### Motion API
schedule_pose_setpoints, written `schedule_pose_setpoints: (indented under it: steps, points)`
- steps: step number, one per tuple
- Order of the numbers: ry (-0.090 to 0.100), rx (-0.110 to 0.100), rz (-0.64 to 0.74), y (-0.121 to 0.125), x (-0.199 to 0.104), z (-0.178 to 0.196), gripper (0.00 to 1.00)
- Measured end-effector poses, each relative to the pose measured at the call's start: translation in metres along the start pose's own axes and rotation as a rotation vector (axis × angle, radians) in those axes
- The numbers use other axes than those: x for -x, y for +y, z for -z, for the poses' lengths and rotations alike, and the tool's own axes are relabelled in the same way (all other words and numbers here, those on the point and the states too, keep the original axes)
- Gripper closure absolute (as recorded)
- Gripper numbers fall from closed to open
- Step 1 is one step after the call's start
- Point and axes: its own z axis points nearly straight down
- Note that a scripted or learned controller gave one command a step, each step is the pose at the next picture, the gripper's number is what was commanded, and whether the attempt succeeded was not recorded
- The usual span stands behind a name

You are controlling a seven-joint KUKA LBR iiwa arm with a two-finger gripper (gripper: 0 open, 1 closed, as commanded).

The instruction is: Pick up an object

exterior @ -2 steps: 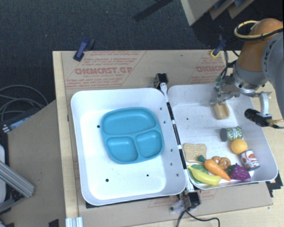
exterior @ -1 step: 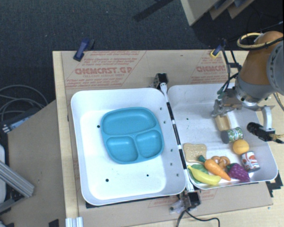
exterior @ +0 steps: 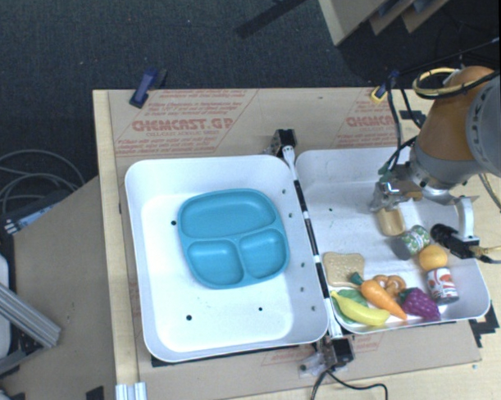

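Risk: missed grasp in crowded right white bin (exterior: pixel 340 180).
My claw (exterior: pixel 387 200), finger state indeterminable, sits above the tan block (exterior: pixel 391 222); neighbouring toys may get nudged.

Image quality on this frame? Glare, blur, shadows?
Camera view: light is even, with soft shadows; the white left bin is bright but the blue tray reads sharply; the arm looks slightly soft; the toy food near the banana is small but distinct.
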Motion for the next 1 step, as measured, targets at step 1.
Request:
schedule_pose_setpoints:
  steps: [1]
  points:
    - [0.004,0.002,0.002,0.0221,-0.0463,0.0002,1.0]
